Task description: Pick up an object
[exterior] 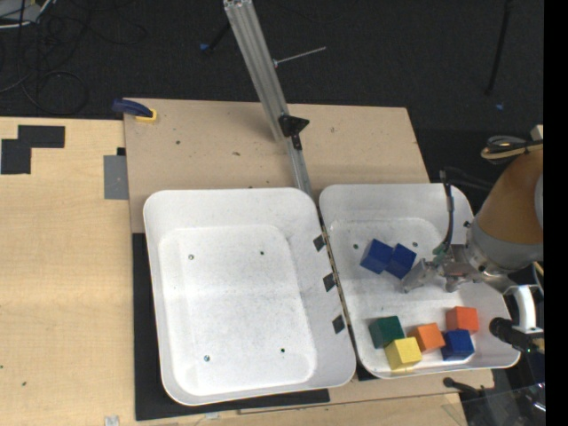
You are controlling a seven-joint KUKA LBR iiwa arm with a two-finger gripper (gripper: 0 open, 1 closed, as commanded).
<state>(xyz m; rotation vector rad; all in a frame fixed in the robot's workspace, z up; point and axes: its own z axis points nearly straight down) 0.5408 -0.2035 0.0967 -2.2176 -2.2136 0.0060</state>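
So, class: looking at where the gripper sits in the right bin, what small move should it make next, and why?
Probably a short move left and down toward the blue block. The gripper sits just right of it, and no block is seen in its grasp.

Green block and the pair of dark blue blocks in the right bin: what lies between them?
Bare white bin floor. In the camera view nothing sits between the green block and the blue blocks in the right bin.

Bulky rounded arm [515, 216] with an orange band above a grey wrist section, thin dark cable arching beside it, small grey metal end effector [426, 272] with slim angular parts, finer details too blurred
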